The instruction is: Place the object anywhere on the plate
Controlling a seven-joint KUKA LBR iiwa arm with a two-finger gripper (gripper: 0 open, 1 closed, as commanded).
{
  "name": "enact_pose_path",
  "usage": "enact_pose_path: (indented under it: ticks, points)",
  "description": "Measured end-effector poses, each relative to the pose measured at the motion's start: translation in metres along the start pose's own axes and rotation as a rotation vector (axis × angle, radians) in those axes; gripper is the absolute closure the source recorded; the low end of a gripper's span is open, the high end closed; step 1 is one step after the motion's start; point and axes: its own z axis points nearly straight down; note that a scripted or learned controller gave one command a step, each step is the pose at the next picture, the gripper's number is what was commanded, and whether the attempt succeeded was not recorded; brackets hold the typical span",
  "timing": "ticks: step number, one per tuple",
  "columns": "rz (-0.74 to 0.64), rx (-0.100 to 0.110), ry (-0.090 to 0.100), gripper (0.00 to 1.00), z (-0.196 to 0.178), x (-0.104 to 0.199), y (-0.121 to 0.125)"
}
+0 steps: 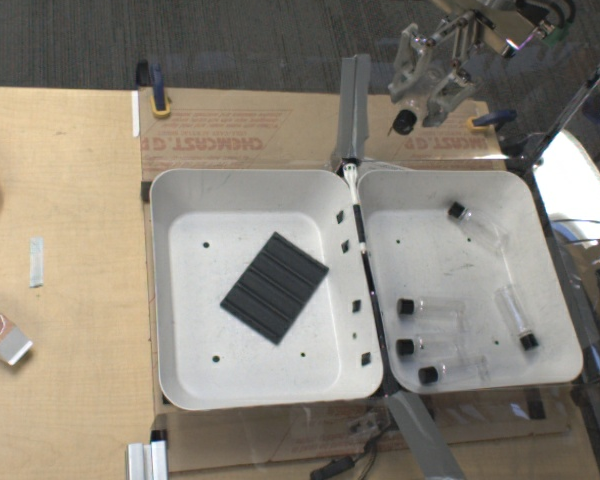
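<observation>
The jaws' opening cannot be told from the camera view, nor whether anything sits between them; treat the gripper (435, 93) as unloaded until confirmed. The gripper hangs above the bench beyond the far rim of the right bin (540, 208), apart from all its contents. The nearest vial (477, 225), clear with a black cap, lies in that bin below the jaws in the view and slightly to their right. Four more vials (440, 318) lie further down, toward the bin's near edge. The plate (275, 288), a dark ribbed rectangle, lies flat in the left bin (165, 268), well down and left of the jaws. Judged step: approach for pickup. Close across the vial's long axis, since a round clear tube probably rolls, and lift clear of the bin walls before crossing to the plate.
</observation>
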Motion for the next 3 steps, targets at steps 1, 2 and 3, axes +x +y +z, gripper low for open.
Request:
enact_pose_path:
  ticks: [1,2,3]
  points:
    - [-0.118,0.0,0.0,1.0,-0.001,0.045,-0.004]
    - [-0.257,0.0,-0.001,1.0,0.0,0.026,-0.014]
    - [-0.372,0.001,-0.002,1.0,0.0,0.016,-0.018]
